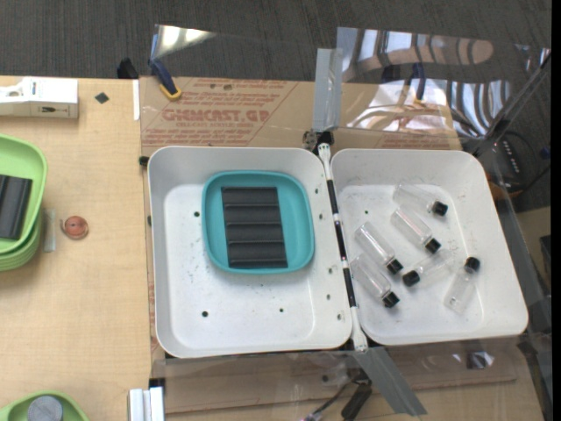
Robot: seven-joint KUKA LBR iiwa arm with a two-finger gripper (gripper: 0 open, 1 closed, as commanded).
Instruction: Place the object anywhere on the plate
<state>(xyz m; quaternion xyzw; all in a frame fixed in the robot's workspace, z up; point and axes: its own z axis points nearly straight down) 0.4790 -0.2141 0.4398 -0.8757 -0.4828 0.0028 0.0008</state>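
From the camera above the bench, the right-hand shallow white bin (495, 235), on the side my arm reaches in from, holds the clear plastic vials with black caps (412, 231). About six lie scattered on its floor, all on their sides and pointing different ways. Two near the bin's inner wall lie close together, and one lies apart toward the outer wall.

The left-hand white bin (171, 261), farther from my side, holds the teal rounded-square plate (215, 226). A dark ribbed insert (256, 226) sits on it, and no vial is on it.

I cannot tell whether my gripper is wide, narrow or holding anything.

A printed cardboard sheet (219, 112) lies behind the bins.
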